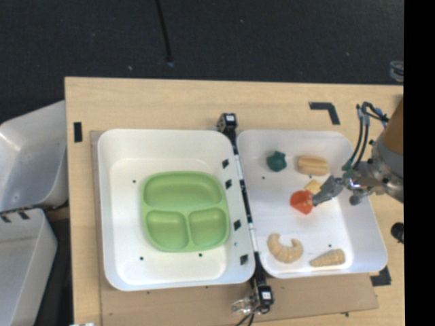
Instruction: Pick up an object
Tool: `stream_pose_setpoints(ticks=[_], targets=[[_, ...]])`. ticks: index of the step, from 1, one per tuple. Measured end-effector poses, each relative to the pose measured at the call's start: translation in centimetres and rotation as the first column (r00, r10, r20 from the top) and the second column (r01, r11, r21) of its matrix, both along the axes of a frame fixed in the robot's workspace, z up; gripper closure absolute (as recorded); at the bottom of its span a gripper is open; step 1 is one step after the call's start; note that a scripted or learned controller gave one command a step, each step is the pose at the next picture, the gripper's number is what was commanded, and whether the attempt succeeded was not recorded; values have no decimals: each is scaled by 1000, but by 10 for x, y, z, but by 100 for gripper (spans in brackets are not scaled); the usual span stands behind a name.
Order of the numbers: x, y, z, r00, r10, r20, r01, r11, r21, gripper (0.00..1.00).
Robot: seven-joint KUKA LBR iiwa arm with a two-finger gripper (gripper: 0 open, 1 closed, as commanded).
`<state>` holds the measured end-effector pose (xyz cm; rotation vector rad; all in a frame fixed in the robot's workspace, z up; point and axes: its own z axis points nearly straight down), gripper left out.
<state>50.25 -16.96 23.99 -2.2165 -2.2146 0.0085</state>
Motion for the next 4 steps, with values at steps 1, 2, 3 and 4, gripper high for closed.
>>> stream_pose_setpoints(ticks=[1, 2, 3, 4], targets=[[2, 0, 5, 1000, 3, 11, -3, 1000, -2, 0], [1, -2, -37, 1000, 1, 8, -1, 1000, -3, 0], [-3, -1, -80, 1000, 0, 7, 0, 1000, -3, 0], [-4, -2, -133, 1000, 0, 7, 0, 1000, -3, 0]])
